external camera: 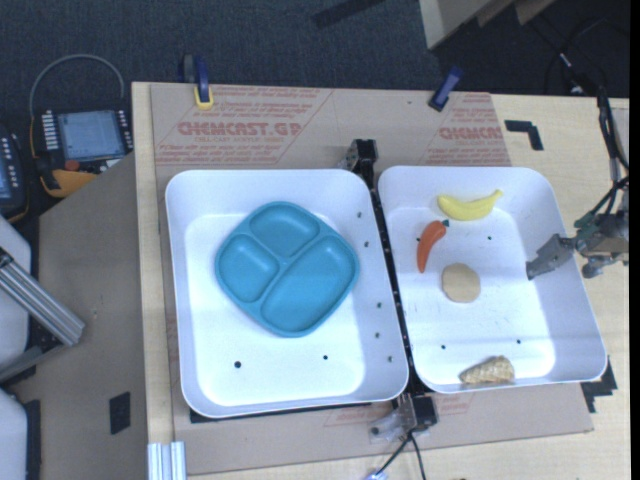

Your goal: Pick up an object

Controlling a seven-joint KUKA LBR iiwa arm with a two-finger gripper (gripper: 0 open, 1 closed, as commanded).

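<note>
The right bin [570,338] holds a yellow banana [468,204] at the back and a red chili pepper [430,244] just below it. A round beige piece [461,283] lies near the middle, and a tan, crusty piece [488,371] sits at the front edge. My gripper [552,257] reaches in low over the bin's right rim, to the right of the round beige piece and apart from every object. Nothing shows in its grasp.
The left bin [200,358] carries a blue divided plate [287,267] in its middle. A black clamp [362,154] sits between the bins at the back. Cables [612,128] hang at the right edge near my gripper. Brown cardboard [300,118] lies under both bins.
</note>
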